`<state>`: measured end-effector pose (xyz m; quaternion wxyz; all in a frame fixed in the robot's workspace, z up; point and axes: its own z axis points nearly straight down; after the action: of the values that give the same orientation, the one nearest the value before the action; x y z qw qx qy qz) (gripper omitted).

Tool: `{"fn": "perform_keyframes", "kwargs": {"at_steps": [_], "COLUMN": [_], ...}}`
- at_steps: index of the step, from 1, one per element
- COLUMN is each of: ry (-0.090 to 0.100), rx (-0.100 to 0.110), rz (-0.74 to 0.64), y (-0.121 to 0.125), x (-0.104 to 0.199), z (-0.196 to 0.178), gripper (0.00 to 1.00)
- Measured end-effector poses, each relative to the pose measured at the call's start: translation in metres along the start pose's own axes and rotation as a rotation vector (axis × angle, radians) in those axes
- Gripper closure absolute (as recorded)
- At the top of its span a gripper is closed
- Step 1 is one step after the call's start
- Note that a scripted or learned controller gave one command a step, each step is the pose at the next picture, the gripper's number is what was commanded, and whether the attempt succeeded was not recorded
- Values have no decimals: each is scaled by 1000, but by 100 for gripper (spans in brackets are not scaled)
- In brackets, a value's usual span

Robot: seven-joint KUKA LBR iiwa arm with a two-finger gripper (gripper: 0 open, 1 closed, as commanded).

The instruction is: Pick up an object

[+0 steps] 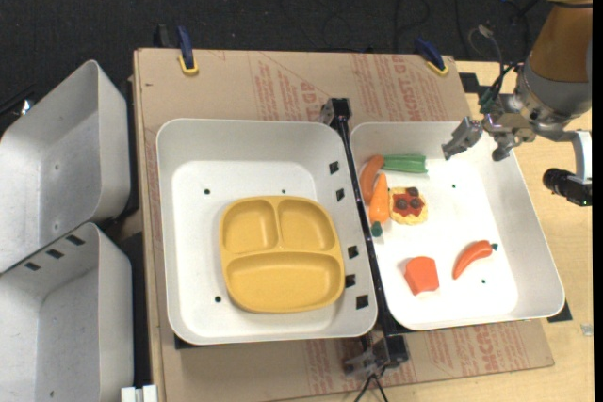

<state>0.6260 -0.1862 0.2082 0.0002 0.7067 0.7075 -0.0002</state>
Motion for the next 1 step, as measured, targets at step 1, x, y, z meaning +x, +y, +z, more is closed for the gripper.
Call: {"fn": "perform_keyframes", "kwargs": {"at_steps": [1], "ry": [1], "rx": [5], "rz": [-3], "y": [6], "x": [5], "z": [60], "gripper": [0]}}
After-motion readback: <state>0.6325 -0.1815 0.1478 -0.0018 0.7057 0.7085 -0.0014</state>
